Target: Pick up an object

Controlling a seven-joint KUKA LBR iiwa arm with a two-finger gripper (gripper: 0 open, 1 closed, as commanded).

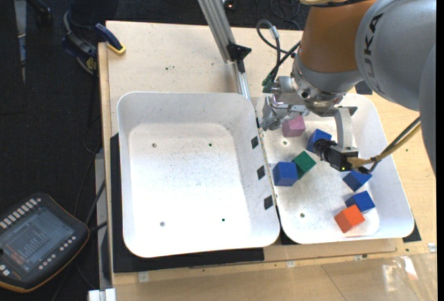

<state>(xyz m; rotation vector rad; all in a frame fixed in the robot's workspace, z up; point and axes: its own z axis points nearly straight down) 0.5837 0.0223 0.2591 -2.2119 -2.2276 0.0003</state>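
My gripper [276, 109] hangs under the grey and orange wrist, low over the back left corner of the right bin [388, 175]. A pink block [294, 126] lies just to its right and slightly nearer, close to the gripper but not visibly held. In the same bin are a green block [304, 162], a blue block [285, 173] beside it, another blue block [319, 138] behind it, and an orange block [349, 218] at the front right. The wrist hides the bin's back part.
Two more blue blocks [357, 180] [363, 201] lie near the orange one. The left bin [139, 112] lies alongside, its rim meeting the right bin's beside the gripper. A slanted metal rail [211, 8] runs down to the bench just behind the gripper.
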